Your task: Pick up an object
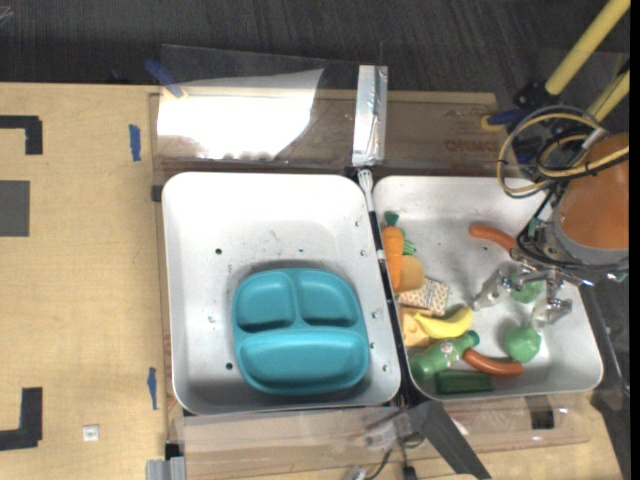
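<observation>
Nearest me, low in the frame, a dark green toy cucumber [462, 381] lay at the front of the right bin [585, 368] beside a red chili [492, 363]. Above them the end effector [522, 296] hung released over a green toy pepper [522, 343]. Left of centre, a teal divided plate [298, 330] sat in the left bin [200, 228].

L bin [190, 268] holds a divided tray [298, 330]; R bin [580, 363] holds toy food [440, 323] along its L wall & front, hand [522, 295] above.
</observation>
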